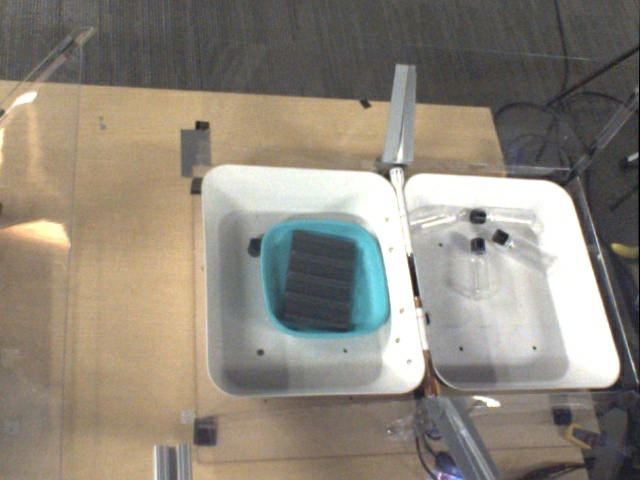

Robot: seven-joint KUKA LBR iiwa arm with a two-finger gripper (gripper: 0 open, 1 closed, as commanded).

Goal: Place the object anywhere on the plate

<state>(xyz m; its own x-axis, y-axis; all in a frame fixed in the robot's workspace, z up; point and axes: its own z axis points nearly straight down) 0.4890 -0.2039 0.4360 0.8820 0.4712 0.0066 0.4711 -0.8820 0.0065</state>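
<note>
Whether the hand is spread or pressed together cannot be told. The dark ridged block (pixel 320 278) is seen lying flat on the blue plate (pixel 271 290), well inside its rim, in the left bin (pixel 228 268). The placing looks done. The block should be left alone and not bumped. Small clear tubes (pixel 470 218) with black caps are scattered in the right bin (pixel 560 338) on the surface (pixel 120 268).

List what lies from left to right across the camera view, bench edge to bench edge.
Bare wooden bench → left white bin → teal plate holding a dark ridged block → right white bin with clear tubes.
</note>
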